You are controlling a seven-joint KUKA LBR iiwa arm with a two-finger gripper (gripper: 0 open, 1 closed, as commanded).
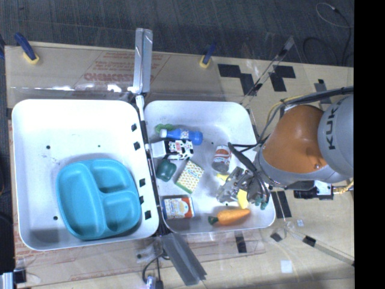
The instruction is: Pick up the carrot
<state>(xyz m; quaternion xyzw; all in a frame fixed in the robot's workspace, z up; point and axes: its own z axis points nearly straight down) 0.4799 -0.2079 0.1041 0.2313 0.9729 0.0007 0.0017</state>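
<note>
Reaching in from the right edge of the bench (337,245), the grey arm with its glossy orange band (295,144) hangs its metallic end effector (233,186) low over the right bin (240,116), near that bin's right wall; whether it is released or clenched cannot be told amid the cables and blur. Lying just beside and below it, along the bin's front edge near the front right corner, is the carrot (231,217): a smooth, tapered orange body with a dark green stub at its left end, apparently apart from the end effector. Other contents of the same shallow white bin include a small orange-and-white carton (178,207) at the front left, a speckled yellow-green square sponge (189,176), a dark teal cup (165,170), a blue-capped bottle (182,135) and a small can (221,158). A turquoise, matte, rounded compartment tray (99,198) lies in the left bin (36,119).
</note>
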